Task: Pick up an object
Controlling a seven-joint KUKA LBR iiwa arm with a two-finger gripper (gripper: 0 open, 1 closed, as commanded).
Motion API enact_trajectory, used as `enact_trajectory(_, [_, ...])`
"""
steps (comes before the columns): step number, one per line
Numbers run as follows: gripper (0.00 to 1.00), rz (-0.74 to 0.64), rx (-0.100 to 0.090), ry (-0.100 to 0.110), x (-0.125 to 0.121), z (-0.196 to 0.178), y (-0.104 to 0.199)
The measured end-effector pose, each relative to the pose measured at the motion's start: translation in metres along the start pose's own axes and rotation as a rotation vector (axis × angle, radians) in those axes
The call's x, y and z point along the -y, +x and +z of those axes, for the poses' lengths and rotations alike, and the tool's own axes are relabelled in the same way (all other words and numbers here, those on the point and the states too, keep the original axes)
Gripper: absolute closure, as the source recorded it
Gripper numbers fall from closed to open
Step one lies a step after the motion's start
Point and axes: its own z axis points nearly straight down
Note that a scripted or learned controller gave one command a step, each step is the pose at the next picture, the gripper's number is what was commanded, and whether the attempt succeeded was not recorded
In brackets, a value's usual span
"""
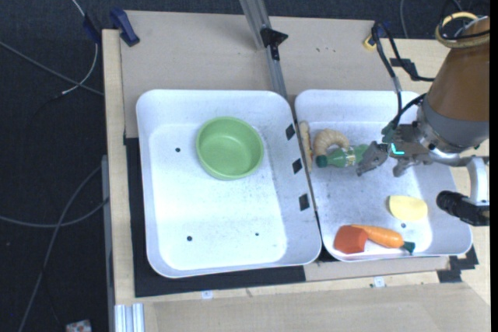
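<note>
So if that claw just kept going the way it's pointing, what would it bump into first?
Most likely the green bottle, which lies just left of the claw in the right bin. The tan croissant-shaped piece sits just behind it. Height is hard to judge from above, so the claw might pass over.

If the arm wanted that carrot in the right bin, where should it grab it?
Probably across the middle of the carrot, coming straight down from above. It lies flat and long, running left to right near the front wall of the right bin, so fingers closing front to back would span its narrow width. The red piece touches its thick left end, so stay clear of that end.
</note>
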Motion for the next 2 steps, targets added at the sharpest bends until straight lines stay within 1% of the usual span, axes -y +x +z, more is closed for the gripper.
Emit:
enact_trajectory(1, [0.00, 0.000, 0.000, -0.003, -0.001, -0.001, 0.000])
enact_trajectory(2, [0.00, 0.002, 0.000, 0.007, 0.000, 0.054, -0.010])
